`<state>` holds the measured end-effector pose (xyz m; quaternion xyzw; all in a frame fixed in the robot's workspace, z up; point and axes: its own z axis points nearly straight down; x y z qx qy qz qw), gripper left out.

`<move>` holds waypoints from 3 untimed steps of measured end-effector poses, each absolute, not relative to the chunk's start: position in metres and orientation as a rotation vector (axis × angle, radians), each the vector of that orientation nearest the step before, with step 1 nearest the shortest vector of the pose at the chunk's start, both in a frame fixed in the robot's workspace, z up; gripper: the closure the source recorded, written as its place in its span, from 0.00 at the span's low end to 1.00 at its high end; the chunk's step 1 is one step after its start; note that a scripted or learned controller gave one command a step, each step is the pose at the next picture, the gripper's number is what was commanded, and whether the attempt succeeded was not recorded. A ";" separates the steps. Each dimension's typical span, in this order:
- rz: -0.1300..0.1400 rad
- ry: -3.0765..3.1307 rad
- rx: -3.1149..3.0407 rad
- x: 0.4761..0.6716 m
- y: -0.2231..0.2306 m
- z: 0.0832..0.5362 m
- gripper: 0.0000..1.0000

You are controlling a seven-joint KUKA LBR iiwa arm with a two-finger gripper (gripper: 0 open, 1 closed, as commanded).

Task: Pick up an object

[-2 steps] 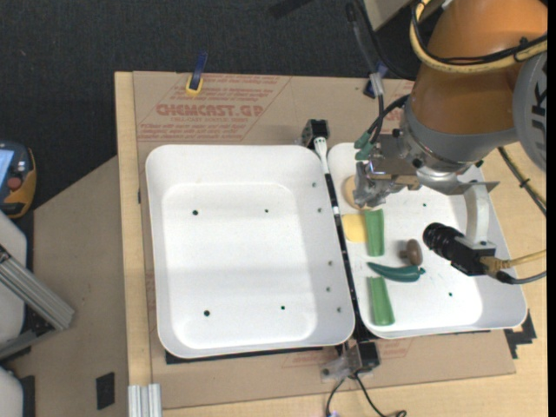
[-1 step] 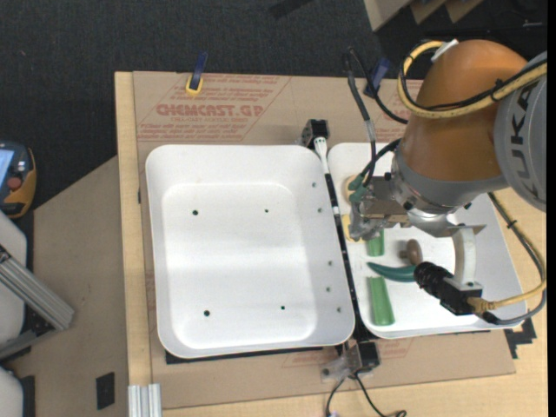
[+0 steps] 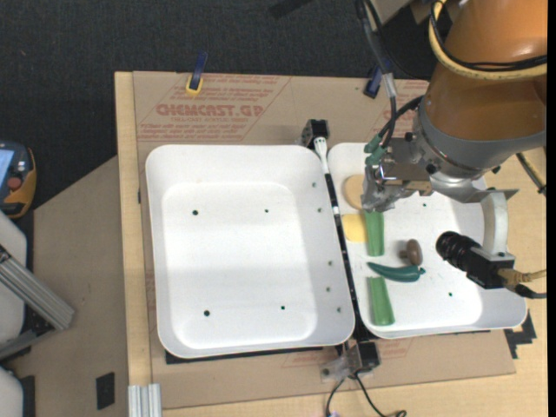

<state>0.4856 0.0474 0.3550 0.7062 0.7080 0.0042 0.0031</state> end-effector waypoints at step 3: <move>0.008 2.221 2.216 0.480 0.046 0.332 1.00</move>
